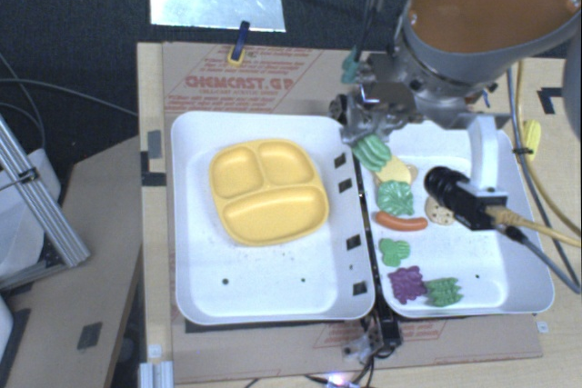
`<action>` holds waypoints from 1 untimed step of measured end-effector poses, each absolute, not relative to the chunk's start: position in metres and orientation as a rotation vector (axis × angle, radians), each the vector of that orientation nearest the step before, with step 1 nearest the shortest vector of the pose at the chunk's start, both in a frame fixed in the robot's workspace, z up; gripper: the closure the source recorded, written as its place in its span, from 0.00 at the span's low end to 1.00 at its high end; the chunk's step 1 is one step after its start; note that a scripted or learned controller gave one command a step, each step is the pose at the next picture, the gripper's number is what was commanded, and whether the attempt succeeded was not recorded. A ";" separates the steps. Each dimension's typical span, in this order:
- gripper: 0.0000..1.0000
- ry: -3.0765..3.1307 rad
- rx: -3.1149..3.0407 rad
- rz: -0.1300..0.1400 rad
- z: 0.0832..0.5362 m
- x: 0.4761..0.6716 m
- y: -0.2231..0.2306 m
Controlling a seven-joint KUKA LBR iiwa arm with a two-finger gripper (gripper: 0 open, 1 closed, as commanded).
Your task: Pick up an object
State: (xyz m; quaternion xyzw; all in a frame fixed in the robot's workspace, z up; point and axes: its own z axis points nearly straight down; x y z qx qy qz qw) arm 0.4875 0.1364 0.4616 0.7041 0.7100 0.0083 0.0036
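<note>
Grey gripper [368, 134] over green leafy toy [372, 151] — crinkled

Yellow tray [268, 191], purple grapes [407, 283], white bins [195, 286]

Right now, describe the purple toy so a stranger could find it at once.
Start at the right bin, the one crowded with small toy foods beside the bin holding the yellow divided plate. Go to its near edge, at the bottom of the view, where two pieces lie side by side. The purple toy is the left one, a knobbly bunch, the one purple piece among green and orange neighbours.
</note>
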 end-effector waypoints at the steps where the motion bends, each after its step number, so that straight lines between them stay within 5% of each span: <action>1: 1.00 2.216 2.226 -0.002 0.419 0.491 0.068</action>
